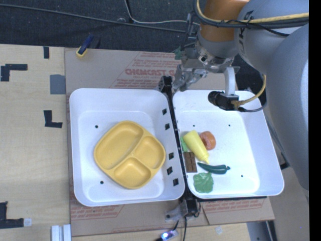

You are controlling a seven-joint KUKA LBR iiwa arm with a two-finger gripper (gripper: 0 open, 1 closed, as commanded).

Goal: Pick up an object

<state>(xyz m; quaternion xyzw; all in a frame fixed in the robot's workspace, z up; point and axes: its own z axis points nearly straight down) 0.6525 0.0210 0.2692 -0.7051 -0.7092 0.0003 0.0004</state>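
A yellow corn cob (196,145), an orange fruit (208,139), a brown block (190,161), a dark green pepper (214,168) and a green leafy piece (203,183) cluster at the left side of the right bin (251,149). The hand (176,83) hangs over the bins' far divider; whether it grips anything cannot be told. A yellow divided plate (130,154) lies in the left bin (83,134). Red print on the cardboard sheet (135,69) on the table (30,134) is partly legible, roughly "CHEMCAST".

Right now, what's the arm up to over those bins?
The gripper hangs above the far end of the divider between the two bins, with nothing visibly between its fingers. The small items, a yellow corn cob, green pepper and orange piece, lie in the right bin. The yellow divided plate sits in the left bin.
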